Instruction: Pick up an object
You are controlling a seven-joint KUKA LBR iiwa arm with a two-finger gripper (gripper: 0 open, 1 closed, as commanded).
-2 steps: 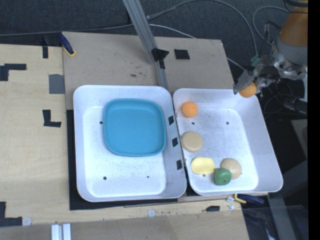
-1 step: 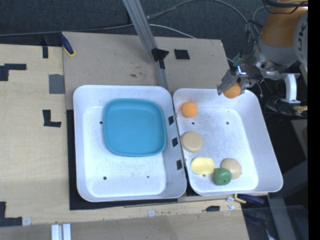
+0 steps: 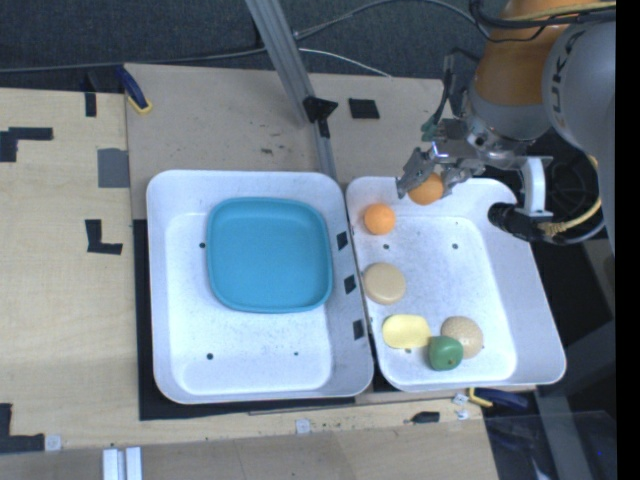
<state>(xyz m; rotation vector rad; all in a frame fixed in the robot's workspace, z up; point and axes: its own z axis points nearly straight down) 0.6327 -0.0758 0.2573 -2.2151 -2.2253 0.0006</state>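
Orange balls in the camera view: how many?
2. One small round orange ball lies at the right white bin's upper-left corner. The other orange ball sits between the gripper's fingers, by that bin's top edge. More could hide under the arm.

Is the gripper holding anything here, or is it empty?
Holding: a small orange ball sits between the fingers of the gripper, above the right bin.

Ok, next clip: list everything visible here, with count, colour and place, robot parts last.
Bins: 2, white, side by side on the bench.
Plate: 1, blue, in the left bin.
Orange ball: 1, right bin, upper left.
Orange object: 1, between the gripper's fingers, above the right bin.
Beige disc: 1, right bin, left side.
Yellow piece: 1, right bin, lower part.
Tan round piece: 1, beside the yellow piece.
Green ball: 1, right bin, bottom.
Gripper: 1, over the right bin's top edge.
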